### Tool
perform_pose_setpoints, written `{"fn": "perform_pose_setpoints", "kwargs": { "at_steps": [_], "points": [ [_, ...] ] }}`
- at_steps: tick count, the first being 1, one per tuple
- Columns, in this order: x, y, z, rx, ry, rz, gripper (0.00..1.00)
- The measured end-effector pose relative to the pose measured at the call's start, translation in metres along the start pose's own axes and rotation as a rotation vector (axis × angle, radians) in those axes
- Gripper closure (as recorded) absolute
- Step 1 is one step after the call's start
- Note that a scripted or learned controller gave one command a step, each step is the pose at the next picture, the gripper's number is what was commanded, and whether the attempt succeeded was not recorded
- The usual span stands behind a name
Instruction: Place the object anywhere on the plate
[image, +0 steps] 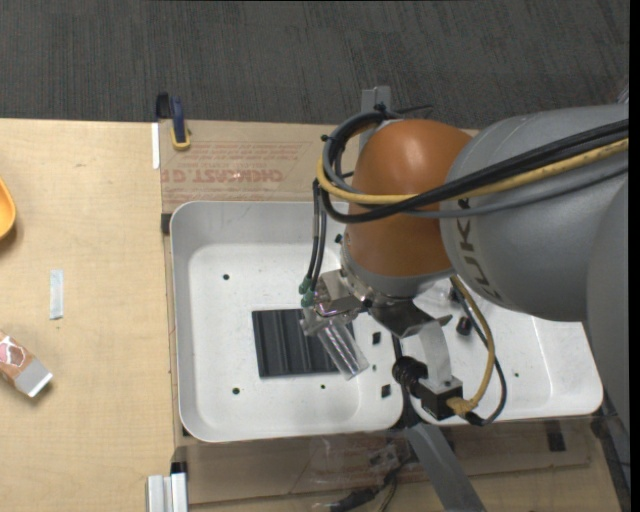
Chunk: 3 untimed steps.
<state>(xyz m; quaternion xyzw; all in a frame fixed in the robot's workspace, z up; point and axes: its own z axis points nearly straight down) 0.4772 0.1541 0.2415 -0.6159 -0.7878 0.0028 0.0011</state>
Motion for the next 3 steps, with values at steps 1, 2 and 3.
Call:
{"fn": "perform_pose_setpoints", "kwargs": {
  "at_steps": [1,2,3],
  "points": [
    [-0.040,-0.010,0.018,-0.001,0.001,-0.070,1.00],
    [-0.004,-0.001,-0.037,-0.003,0.000,-0.163,1.00],
    [-0.004,-0.001,-0.037,-0.003,0.000,-0.163,0.00]
  ]
}}
